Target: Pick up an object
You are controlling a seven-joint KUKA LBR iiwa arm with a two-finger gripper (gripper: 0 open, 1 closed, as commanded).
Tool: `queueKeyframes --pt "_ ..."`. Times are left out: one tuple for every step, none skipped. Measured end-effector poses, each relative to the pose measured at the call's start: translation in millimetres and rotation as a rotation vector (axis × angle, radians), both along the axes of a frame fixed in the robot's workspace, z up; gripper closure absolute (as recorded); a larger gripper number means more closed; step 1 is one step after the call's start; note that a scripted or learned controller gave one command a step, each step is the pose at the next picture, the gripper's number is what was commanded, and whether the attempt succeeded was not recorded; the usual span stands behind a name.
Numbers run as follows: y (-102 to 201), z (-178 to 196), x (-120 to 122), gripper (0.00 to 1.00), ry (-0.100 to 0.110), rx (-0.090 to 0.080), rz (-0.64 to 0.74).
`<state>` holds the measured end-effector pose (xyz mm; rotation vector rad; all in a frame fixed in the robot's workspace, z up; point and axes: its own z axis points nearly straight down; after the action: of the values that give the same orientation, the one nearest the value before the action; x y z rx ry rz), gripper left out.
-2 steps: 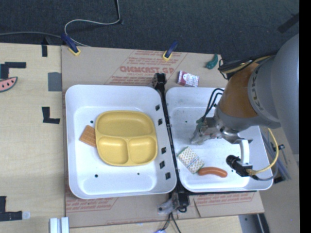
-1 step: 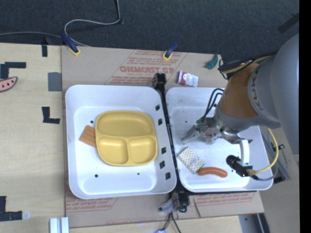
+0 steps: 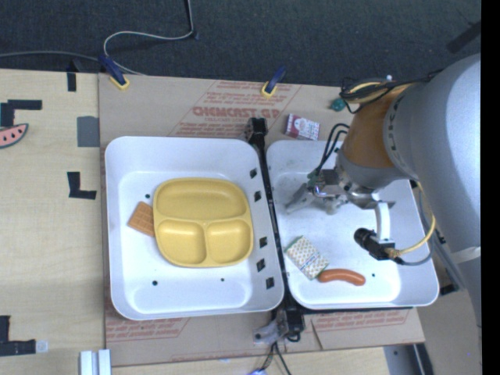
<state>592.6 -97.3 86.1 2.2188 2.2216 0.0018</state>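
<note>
The arm comes in from 3 o'clock, its orange band above the wrist, and bends down into the right bin. The gripper sits low in that bin's upper left part, pointing toward 8 o'clock. Its grey fingers lie close over the white floor with nothing visible between them; whether they are apart or together I cannot tell, since they blur into one pale wedge.

In the same bin, toward 6 o'clock from the gripper and apart from it, lies a patterned packet (pale, with a dotted print). Just beside it, at its 4 o'clock, lies a hot dog, orange-red and lengthwise across the bin near the front wall. Neither touches the gripper.

The left bin holds a yellow tray with three compartments, tilted slightly, filling the middle. A brown cracker pokes out from under the tray's edge at 9 o'clock.

Both bins rest on a cardboard sheet. On it, past the right bin's rim at 12 o'clock, lies a small red-and-white box. Two yellow-and-blue clamps grip the cardboard's far edge, and a black cable loops across the dark floor beyond.
</note>
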Motion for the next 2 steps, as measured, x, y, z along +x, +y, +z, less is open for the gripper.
queueKeyframes --pt "-2.1 0.4 -46.9 0.0 -0.003 -0.002 0.0" --pt "-3.1 10.0 -46.6 1.0 -0.004 -0.004 -0.001"
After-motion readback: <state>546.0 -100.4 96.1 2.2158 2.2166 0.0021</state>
